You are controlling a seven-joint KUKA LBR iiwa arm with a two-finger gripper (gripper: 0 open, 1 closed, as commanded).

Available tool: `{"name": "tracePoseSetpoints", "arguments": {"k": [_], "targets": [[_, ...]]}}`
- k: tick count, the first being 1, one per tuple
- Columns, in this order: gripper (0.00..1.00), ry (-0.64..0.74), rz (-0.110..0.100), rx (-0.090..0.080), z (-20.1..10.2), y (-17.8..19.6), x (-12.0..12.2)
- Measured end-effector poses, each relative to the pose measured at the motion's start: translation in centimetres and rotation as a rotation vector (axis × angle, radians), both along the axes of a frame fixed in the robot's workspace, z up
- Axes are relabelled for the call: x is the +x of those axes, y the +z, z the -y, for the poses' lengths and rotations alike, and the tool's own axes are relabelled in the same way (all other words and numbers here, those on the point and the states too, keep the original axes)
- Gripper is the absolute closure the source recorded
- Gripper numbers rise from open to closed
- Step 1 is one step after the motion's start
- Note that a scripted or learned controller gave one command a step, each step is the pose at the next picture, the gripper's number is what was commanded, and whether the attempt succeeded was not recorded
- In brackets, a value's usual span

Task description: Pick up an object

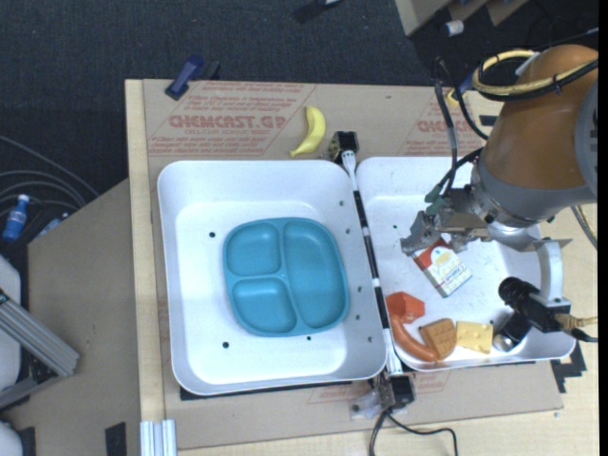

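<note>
I see the arm [537, 131] entering from the right of the frame, with the gripper [429, 236] lowered over the right bin [399, 183]. I cannot tell how the jaws are set, because the wrist body masks them from above.

Directly below and right of the gripper lies one small carton [444, 267], red at its upper end and white at its lower end. Its long axis runs diagonally, from upper left to lower right of the frame. Whether the gripper touches it cannot be determined.

At the lower edge of the right bin I count four toy food pieces in a cluster: one red piece [407, 305], one orange sausage [408, 343] curving along the bin's corner, one brown slice [439, 335], and one yellow cheese wedge [474, 336].

The left bin [190, 193] carries one blue divided plate [284, 275] with three compartments.

On the bench [237, 117], above the bins, lies one banana [310, 132], roughly upright in the frame.
</note>
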State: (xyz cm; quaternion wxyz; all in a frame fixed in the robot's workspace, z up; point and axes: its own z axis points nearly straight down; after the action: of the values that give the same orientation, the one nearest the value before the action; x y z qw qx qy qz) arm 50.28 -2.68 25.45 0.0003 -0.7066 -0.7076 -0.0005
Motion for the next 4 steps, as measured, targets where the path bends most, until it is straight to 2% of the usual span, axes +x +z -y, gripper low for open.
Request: {"name": "tracePoseSetpoints", "arguments": {"k": [1,2,3,4], "targets": [[1.0,0.0,-0.004,0.0,-7.7,-0.2,-2.4],[1.0,0.0,0.0,-0.001,-9.3,-1.0,5.1],[1.0,0.0,0.001,-0.001,-10.6,0.4,7.1],[1.0,-0.002,0.001,-0.002,-4.3,0.8,11.5]]}}
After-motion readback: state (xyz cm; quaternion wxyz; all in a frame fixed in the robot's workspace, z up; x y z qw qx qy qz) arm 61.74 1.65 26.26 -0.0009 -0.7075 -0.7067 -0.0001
